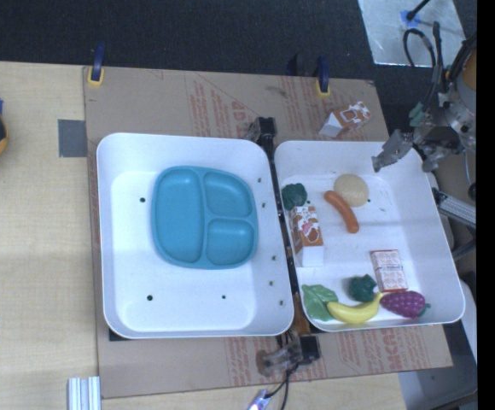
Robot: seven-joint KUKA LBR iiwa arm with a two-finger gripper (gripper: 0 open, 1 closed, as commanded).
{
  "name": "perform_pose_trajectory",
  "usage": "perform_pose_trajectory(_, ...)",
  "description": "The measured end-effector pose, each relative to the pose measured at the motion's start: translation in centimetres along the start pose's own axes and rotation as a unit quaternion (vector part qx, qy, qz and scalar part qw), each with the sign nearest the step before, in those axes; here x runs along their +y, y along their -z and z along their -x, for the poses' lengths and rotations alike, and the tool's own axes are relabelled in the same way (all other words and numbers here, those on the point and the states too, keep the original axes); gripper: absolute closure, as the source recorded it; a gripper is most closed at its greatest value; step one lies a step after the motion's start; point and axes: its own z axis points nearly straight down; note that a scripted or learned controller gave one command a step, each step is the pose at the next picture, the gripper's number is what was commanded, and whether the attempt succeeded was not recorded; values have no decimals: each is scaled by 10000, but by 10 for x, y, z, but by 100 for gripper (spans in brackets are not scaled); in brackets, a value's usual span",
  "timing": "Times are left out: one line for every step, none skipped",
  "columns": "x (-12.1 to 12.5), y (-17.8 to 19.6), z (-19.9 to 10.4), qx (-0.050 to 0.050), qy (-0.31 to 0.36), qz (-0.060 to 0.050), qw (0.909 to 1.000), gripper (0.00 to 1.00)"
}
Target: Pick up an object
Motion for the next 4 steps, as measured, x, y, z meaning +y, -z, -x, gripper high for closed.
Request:
perform_pose_trajectory(-28,-169,1,-1,-1,-11,10000,0)
perform_pose_trajectory(-27,-158,3,-10,13,-11,10000,100)
perform_pose_trajectory(-27,-158,3,-11,12,-9,10000,0)
perform_pose_trajectory(28,-180,-44,-3,5,4,10000,0)
